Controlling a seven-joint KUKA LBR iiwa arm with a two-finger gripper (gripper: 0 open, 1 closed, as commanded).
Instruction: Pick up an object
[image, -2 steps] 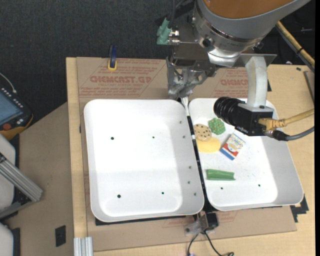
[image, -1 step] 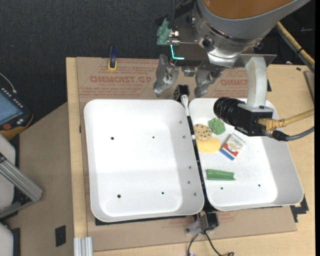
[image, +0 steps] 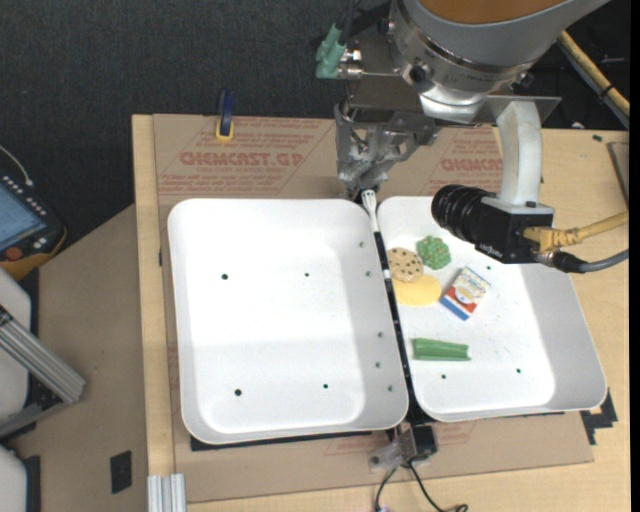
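Brown cardboard (image: 150, 330) covers the bench beneath two white bins. Left bin (image: 200, 330) and right bin (image: 560, 340) sit touching side by side. Gripper (image: 368, 170) hangs above the far end of their shared edge; finger state cannot be told. Nearest object, a round cookie (image: 405, 263), lies in the right bin, nearer the camera than the gripper, beside a yellow disc (image: 418, 291) and green cluster (image: 434, 250).
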